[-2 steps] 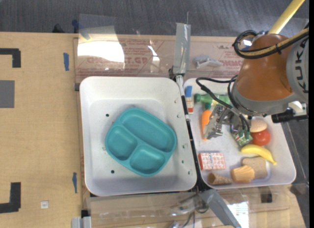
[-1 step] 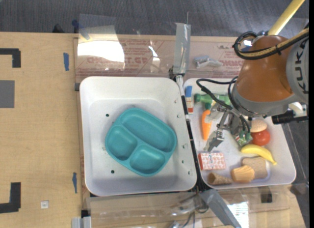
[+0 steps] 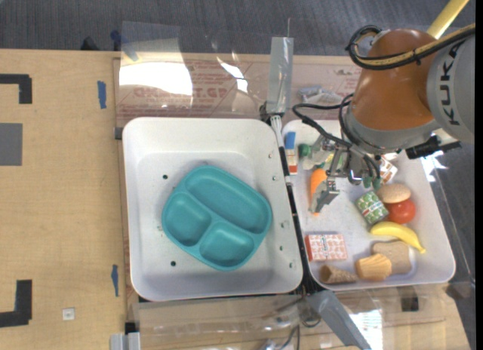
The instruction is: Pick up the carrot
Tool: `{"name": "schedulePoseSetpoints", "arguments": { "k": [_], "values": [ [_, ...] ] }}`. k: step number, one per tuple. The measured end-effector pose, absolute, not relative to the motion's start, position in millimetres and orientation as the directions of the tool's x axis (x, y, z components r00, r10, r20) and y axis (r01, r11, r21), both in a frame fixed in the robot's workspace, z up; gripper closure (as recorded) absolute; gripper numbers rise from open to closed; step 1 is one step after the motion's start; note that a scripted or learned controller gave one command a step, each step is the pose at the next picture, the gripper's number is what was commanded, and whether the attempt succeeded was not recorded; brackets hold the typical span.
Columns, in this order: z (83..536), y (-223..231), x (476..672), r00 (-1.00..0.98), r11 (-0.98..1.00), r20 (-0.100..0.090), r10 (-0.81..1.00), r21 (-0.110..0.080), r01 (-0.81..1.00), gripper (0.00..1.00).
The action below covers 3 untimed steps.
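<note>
Arm (image 3: 392,84) reaches over the right bin (image 3: 441,265) from its far edge. Left bin (image 3: 143,152) carries a teal tray (image 3: 217,216). Gripper (image 3: 326,192) hangs by the right bin's left wall — finger state cannot be told. Carrot (image 3: 318,182) — small, orange, tapered, green at its far end — lies near that left wall, touching or just under the gripper tips.
</note>
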<state>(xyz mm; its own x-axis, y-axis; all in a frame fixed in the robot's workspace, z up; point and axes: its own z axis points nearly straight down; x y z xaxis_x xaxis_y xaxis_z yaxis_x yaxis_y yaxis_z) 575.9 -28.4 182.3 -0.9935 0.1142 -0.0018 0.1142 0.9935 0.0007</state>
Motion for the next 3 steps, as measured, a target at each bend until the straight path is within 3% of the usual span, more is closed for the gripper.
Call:
{"name": "schedulePoseSetpoints", "arguments": {
  "k": [1,2,3],
  "values": [
    [103.5,-95.7,620.1,-1.0,1.0,0.006,0.01,0.0,0.01,0.0],
    [89.1,-93.5,594.0,-1.0,1.0,-0.014,0.026,0.001,0.026,0.0],
    [89.5,-92.4,576.1,-0.997,0.997,-0.016,0.077,0.001,0.077,0.0]
  ]
}}
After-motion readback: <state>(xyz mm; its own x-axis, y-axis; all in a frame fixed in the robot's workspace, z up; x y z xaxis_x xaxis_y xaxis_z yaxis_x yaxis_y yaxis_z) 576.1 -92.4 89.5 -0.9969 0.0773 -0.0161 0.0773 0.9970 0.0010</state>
